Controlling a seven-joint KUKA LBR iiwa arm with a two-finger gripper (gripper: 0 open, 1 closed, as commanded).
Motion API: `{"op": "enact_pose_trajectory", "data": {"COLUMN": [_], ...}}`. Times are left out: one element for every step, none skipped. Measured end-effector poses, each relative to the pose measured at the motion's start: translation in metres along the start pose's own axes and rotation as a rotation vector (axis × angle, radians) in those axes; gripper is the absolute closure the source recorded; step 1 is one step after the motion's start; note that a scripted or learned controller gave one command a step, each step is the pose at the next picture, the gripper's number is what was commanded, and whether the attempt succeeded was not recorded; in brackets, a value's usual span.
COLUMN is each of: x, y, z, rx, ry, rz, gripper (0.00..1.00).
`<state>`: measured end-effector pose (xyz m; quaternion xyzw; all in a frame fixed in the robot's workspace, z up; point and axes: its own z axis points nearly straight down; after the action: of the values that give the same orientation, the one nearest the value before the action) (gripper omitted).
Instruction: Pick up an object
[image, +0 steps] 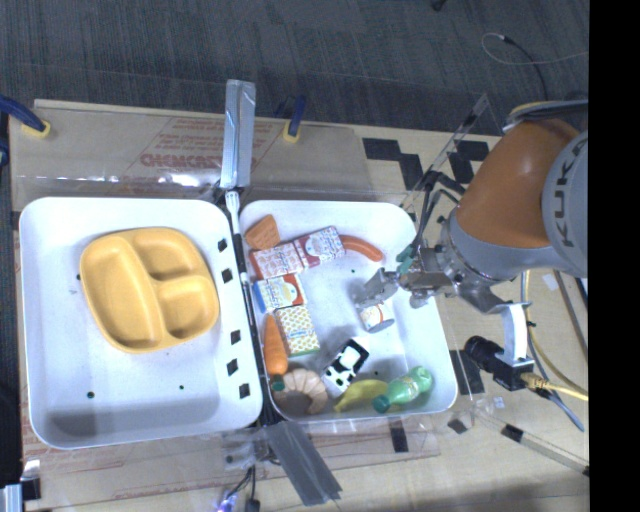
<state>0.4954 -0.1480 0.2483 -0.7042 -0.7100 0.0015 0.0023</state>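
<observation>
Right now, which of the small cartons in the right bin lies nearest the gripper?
The red and white carton near the bin's far wall. It lies closer to the gripper than the red one, the blue one or the yellow one.

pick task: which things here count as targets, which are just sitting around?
Job:
gripper, low in the right bin
small can under it
milk cartons
banana
green bottle
carrot

Lying about:
yellow tray in the left bin
blue clamps
</observation>
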Motion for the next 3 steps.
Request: {"op": "enact_pose_trajectory", "data": {"x": [-0.039,-0.062,-0.051], "y": [0.032,0.052,0.033], "z": [0.099,0.158,0.118], "rx": [0.001,-0.001,0.0], "ry": [0.0,-0.001,0.002], "rz": [-0.057,-0.065,-0.176], "gripper": [0.0,0.0,0.0]}}
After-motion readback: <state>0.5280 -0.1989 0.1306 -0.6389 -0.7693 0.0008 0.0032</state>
